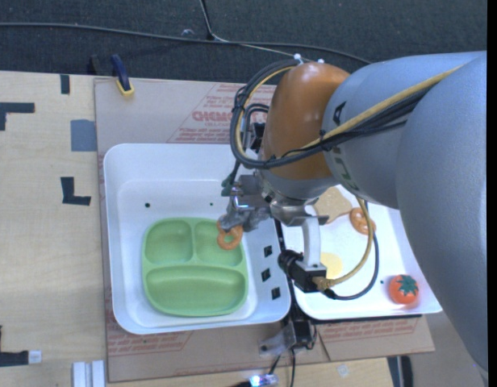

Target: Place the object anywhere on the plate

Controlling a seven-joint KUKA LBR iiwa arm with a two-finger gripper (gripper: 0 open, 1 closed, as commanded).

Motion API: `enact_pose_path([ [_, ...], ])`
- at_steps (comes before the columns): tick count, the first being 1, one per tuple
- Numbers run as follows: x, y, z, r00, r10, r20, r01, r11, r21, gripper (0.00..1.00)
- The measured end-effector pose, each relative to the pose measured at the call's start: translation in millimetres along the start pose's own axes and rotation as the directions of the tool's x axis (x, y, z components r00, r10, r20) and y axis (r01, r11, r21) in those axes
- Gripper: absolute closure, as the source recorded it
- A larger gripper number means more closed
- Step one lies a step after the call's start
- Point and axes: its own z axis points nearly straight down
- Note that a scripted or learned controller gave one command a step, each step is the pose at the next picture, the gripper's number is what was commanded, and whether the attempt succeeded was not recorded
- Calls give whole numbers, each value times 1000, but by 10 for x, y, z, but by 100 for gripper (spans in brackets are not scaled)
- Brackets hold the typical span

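Note:
A green divided plate (192, 268) lies in the left white bin (123, 216). My gripper (233, 222) hangs over the plate's upper right compartment, under the orange wrist band. A small orange ring-shaped object (228, 239) is right at the gripper's tip, over or on that compartment's right edge. The view does not show whether the ring is held or resting on the plate.
The right bin (394, 309) holds a red-orange tomato-like toy (404, 289), a yellow round piece (332, 264), a tan slice (337, 203) and an orange loop (360, 220). The arm's bulk covers much of that bin. Black cables trail near the divider between the bins.

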Motion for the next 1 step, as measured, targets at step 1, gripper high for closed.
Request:
enact_pose_path([
  [1, 605, -79, 0, 1000, -1, -1, 1, 1000, -1, 100],
])
